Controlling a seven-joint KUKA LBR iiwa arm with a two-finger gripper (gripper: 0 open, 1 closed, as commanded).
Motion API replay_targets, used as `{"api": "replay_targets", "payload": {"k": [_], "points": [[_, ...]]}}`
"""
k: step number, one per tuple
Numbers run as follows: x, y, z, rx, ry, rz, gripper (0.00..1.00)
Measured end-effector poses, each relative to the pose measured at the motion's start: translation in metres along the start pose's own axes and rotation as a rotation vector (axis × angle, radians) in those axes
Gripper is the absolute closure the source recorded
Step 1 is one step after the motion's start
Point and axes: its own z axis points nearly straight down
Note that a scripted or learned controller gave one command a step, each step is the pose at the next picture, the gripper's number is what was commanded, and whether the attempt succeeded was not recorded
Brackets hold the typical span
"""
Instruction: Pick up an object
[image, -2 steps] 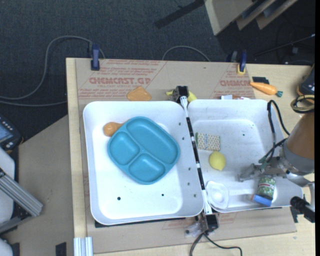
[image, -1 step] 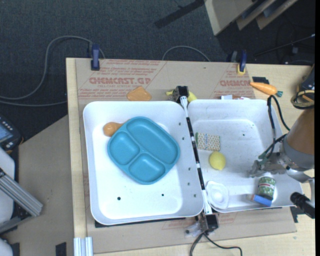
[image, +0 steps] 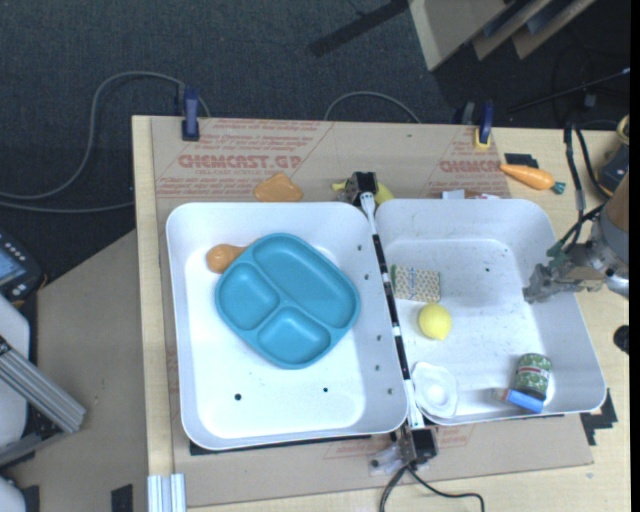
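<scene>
Yellow ball (image: 434, 321) nr patterned block (image: 416, 284), gripper (image: 541, 284) apart at R rim

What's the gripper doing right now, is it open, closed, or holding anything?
Gripper: at the right edge of the right bin, over bare bin floor, with nothing visible between its fingers; open or shut cannot be told from this view.

Bench (image: 250, 150) topped with brown printed board; two white bins side by side on it, left bin (image: 200, 380) and right bin (image: 575, 350) touching along the middle; an orange piece (image: 277, 188) lies on the board behind the left bin; a toy carrot (image: 528, 177) sits back right.
</scene>
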Motion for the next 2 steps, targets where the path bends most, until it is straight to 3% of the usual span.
{"api": "replay_targets", "payload": {"k": [1, 2], "points": [[0.0036, 0.0727, -0.0162, 0.002, 0.002, -0.002, 1.0], [0.0028, 0.0688, -0.0145, 0.01, 0.004, 0.002, 0.0]]}}
